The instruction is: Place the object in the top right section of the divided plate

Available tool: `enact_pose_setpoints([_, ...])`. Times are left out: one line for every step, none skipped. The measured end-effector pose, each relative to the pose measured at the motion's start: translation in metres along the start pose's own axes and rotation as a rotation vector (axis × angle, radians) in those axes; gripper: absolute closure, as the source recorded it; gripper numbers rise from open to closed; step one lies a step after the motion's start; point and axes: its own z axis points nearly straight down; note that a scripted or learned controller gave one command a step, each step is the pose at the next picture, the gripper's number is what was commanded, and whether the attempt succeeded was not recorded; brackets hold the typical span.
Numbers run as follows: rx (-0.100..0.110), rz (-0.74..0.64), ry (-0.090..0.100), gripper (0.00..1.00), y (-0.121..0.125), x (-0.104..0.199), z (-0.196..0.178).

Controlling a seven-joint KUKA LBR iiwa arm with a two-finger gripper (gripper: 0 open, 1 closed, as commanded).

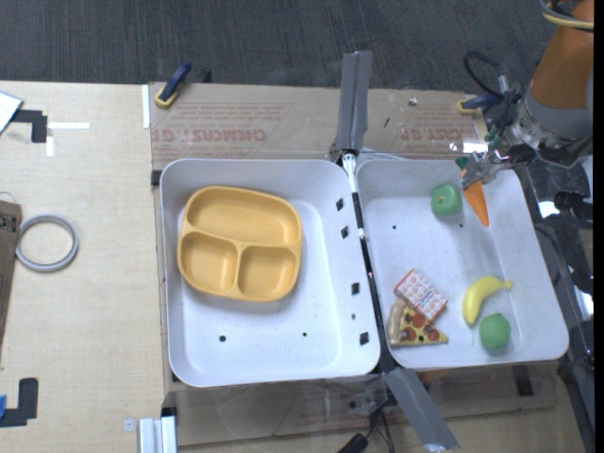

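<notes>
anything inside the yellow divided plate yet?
Nothing visible in the yellow divided plate: all three sections show bare yellow. It sits in the left bin. The plate covers the bin floor beneath it, so that can't be checked.

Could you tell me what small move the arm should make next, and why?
Probably lift straight up. The gripper sits at the top of the right bin, with the orange carrot hanging point-down right beneath it, apparently held. The yellow divided plate lies in the left bin, so the carrot must clear the green apple and the bin walls before travelling over.
</notes>
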Motion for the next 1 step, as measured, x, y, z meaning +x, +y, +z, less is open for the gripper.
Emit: enact_pose_setpoints([0.006,0.093,0.000,1.00,-0.0043,-0.0132,0.0828])
